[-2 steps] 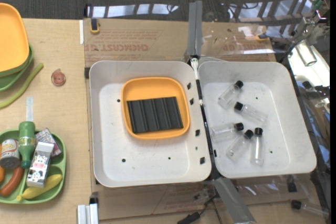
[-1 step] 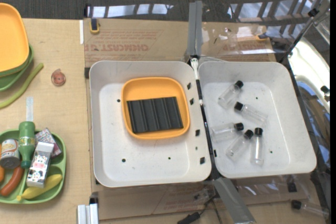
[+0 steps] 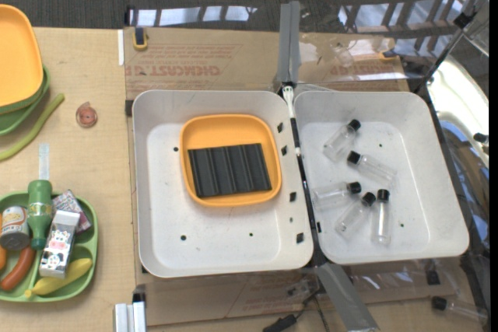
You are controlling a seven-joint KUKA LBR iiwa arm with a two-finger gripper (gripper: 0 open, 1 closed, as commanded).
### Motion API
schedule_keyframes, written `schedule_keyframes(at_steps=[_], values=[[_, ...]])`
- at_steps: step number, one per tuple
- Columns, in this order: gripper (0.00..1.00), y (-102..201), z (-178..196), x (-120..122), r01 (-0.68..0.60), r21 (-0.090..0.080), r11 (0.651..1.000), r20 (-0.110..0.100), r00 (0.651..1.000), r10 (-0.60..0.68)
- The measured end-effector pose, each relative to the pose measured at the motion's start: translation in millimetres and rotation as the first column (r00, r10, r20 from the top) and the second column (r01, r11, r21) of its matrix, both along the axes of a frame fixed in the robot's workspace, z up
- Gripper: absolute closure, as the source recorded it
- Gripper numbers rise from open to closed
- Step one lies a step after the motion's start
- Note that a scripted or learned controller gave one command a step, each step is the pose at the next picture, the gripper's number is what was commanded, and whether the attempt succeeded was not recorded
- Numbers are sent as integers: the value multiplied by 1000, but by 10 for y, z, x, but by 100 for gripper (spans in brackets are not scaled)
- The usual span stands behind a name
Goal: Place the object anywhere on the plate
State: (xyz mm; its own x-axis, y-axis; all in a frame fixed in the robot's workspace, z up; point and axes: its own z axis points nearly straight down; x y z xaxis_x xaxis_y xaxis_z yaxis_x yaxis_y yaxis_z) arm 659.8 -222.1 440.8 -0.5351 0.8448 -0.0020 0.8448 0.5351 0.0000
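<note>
Plastic gives the left bin [image 3: 156, 245] its smooth white walls and rounded corners, and in it sits the plate [image 3: 194, 134], a square orange dish with softened corners and a raised lip. On the plate lies a dark grey ribbed slab [image 3: 230, 170], rectangular, its surface cut into parallel ridges; it covers most of the plate's floor.

The right bin [image 3: 436, 237], of the same white plastic, holds five vials, each a clear slim cylinder with a black cap. One vial [image 3: 343, 136] lies near the back, another [image 3: 369, 164] just in front of it, a third [image 3: 340, 192] toward the middle, and two more [image 3: 357, 212] [image 3: 381, 215] lie close together near the front. All lie on their sides or tilted, apart from the plate and separated from it by the bins' adjoining walls.

The table [image 3: 93, 66] is pale wood. At its left edge a green tray [image 3: 78, 276] carries toy food and small packets, and a stack of orange and green dishes [image 3: 17, 66] pokes in above it. A small pink round thing [image 3: 87, 116] lies between them.

Of the pincer, I cannot tell its state.
</note>
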Motion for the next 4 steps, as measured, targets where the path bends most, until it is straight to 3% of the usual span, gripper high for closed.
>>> schedule_keyframes(at_steps=[1,2,3,4], values=[[0,0,0,0,0,0,1000,0,1000,0],[0,-4,12,-434,-321,0,947,0,947,321],[0,-1,10,-1013,-499,0,867,0,867,499],[0,-1,16,-1548,-759,-1,651,1,651,759]])
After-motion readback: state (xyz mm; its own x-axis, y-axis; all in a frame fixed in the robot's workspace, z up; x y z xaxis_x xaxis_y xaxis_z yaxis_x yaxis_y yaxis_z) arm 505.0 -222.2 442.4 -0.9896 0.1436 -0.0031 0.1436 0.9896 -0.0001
